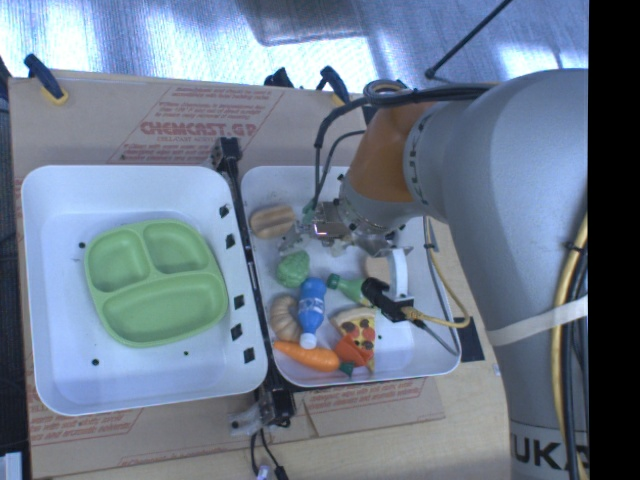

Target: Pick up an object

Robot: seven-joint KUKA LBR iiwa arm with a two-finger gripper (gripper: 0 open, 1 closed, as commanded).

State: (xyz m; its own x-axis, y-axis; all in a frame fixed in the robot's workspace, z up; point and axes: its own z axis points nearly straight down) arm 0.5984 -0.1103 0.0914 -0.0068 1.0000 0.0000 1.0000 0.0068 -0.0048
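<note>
Where cardboard (190, 118) reads CHEMCAST GP, gripper (325, 230) over right bin (425, 358)

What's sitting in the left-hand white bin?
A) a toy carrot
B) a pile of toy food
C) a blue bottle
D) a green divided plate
D: the green divided plate lies alone in the left bin, while the blue bottle, toy carrot and other toy food sit in the right bin.
</note>
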